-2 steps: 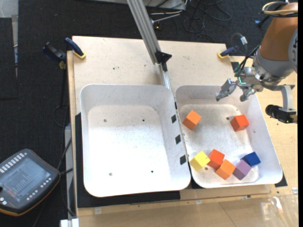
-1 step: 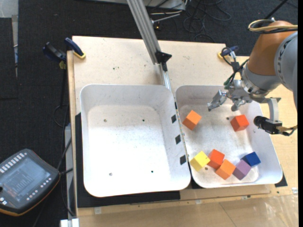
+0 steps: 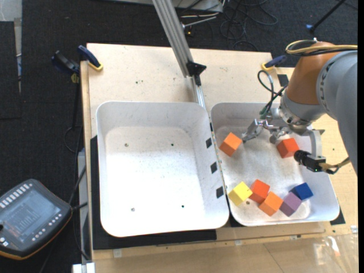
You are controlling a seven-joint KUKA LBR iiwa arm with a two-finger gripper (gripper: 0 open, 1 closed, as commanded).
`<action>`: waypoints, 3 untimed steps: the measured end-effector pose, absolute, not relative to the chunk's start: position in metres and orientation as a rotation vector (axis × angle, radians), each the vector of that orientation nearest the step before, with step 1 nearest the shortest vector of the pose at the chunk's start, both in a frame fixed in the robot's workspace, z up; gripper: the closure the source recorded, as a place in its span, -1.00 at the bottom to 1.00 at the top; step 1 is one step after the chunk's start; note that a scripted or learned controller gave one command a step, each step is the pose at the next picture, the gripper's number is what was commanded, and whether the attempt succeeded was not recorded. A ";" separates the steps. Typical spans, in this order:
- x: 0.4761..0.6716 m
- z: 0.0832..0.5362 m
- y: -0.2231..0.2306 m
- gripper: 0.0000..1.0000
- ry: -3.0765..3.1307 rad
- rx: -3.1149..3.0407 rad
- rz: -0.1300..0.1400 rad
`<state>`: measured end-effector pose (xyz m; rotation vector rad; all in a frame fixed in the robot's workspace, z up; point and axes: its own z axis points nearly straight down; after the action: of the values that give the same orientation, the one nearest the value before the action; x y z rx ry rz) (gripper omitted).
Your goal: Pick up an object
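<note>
The gripper point(image 3: 267, 131) hangs low over the right bin point(image 3: 324, 212), in its upper half. Its two metal fingers point(image 3: 251, 133) splay apart, one reaching left toward an orange cube point(image 3: 231, 144), the other down toward the red cube point(image 3: 287, 147). Nothing sits between them; the gripper is spread wide and holds no object. The left fingertip comes just beside the orange cube's upper right corner, though whether it touches cannot be told. The red cube lies just below and right of the gripper body.

Above the fingers the wrist rises into the orange band point(image 3: 304, 78), and the grey arm point(image 3: 341, 90) sweeps in from the right edge, bent down over the bin's far right corner. A black cable loops along the wrist.

Along the near wall of the right bin lies a cluster of cubes: a yellow cube point(image 3: 240, 193), a red-orange cube point(image 3: 260, 189) touching it, another orange cube point(image 3: 271, 203), a purple cube point(image 3: 290, 203) and a blue cube point(image 3: 302, 191), all packed close together and well apart from the gripper.

The left bin point(image 3: 114, 118) sits alongside, its white floor speckled. A teach pendant point(image 3: 28, 218) rests at the lower left, off the bench point(image 3: 142, 67).
</note>
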<state>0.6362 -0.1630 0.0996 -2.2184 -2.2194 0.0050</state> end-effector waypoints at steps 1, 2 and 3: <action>0.638 0.114 -0.164 1.00 -2.225 -2.223 -0.001; 0.635 0.177 -0.167 1.00 -2.225 -2.227 -0.006; 0.637 0.231 -0.167 1.00 -2.229 -2.224 -0.006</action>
<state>0.6367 -0.1670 0.2310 -2.2242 -2.2294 -0.0060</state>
